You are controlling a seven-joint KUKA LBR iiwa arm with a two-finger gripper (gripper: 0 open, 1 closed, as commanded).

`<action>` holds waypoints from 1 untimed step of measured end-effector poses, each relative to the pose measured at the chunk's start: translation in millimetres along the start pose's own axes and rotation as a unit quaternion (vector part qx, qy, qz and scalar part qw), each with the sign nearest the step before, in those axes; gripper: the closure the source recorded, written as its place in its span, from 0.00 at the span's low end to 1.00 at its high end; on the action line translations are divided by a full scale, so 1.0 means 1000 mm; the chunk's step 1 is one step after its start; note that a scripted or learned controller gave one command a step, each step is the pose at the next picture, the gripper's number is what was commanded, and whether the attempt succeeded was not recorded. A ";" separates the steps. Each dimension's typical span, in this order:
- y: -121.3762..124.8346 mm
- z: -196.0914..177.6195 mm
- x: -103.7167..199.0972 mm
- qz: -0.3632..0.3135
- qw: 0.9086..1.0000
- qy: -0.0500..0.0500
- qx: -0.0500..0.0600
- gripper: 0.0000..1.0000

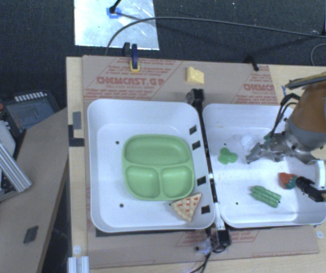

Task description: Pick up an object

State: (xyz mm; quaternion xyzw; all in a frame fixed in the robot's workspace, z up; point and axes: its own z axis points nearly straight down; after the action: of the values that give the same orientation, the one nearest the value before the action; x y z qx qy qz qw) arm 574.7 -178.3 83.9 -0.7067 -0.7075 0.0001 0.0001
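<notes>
Camera view, down at a slant on both bins. Grey arm (pixel 322 115) with orange band reaching in from the right over the right bin (pixel 265 215), wrist bent low toward the bin floor. Tool (pixel 252 154) pointing left, low over the floor near the bin's middle; whether spread or closed cannot be told, nothing seen between its tips.

Taking the right bin as landmark: small green lobed piece (pixel 227 156) in its left half, just left of the tool tip, apart from it, with no clear long axis. Ribbed green bean-like piece (pixel 265 195) toward the near right, long axis slanting from upper left to lower right, below and right of the tool. Red strawberry-like piece (pixel 288 180) at the right side, under the arm's wrist.

Left of that bin, the left bin (pixel 103 124) with a green divided plate (pixel 158 166) and a pizza slice (pixel 186 207) at the plate's near right corner. Beyond both bins, a yellow block (pixel 195 75) on the tabletop (pixel 77 84).
</notes>
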 end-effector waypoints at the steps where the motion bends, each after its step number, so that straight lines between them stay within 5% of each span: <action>1: 0.001 -0.012 0.000 0.000 1.000 0.000 -0.002 1.00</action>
State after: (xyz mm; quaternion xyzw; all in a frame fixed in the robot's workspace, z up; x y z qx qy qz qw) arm 575.8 -178.6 95.7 -0.7068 -0.7074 -0.0011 -0.0016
